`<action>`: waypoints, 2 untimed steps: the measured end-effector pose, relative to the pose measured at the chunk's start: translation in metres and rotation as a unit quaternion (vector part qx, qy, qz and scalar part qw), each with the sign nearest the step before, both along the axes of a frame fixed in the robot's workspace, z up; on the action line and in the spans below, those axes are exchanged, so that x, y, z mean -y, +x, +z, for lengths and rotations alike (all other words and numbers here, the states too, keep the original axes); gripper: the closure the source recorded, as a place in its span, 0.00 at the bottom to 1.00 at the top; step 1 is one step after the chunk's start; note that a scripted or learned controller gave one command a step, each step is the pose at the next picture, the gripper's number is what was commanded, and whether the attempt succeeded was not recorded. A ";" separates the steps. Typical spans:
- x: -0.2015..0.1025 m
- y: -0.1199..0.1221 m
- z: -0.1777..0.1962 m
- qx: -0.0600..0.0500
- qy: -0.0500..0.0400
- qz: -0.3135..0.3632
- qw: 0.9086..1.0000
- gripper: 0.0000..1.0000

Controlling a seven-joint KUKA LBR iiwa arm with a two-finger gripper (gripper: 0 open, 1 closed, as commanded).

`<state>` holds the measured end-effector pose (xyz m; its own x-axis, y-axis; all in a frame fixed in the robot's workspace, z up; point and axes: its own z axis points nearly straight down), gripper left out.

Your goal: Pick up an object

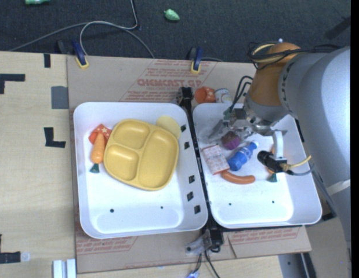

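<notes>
On my feed the bench (28,172) at far left is pale wood-look board with black angular marks; a sheet of brown cardboard (162,80) lies over it, printed in red lettering too slanted and blurred for me to read, and held at its far edge by two clamps (80,55) with yellow tips. The left bin (133,219) is shallow, glossy white plastic with rounded corners; at its left side I see a carrot (97,150), smooth orange and tapered, with a small red star-shaped piece (100,133) touching its upper end; beside them a plate (141,153), matte yellow, moulded into three compartments, tilts across the bin's middle; a pale yellow rounded lump (168,124) peeks out behind its far corner. The right bin (272,213) matches the first and touches it along a black-clipped seam; in it lie a flat packet (214,158), white with red print I can't make out, a sausage (238,178), shiny orange-red and curved, and a bottle (242,156), blue plastic lying on its side with a white cap; just above the bottle sits a dull purple roundish ball (231,139). The gripper (234,123) hangs over that ball, right at it; I cannot tell how it is set. The arm (318,97) is smooth grey with an orange band.
</notes>
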<state>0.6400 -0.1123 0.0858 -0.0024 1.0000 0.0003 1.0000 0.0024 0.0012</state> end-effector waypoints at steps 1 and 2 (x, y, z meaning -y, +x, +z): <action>0.005 0.004 0.000 0.000 0.000 0.000 1.000 0.00; 0.009 0.002 0.000 0.001 0.000 0.000 1.000 0.00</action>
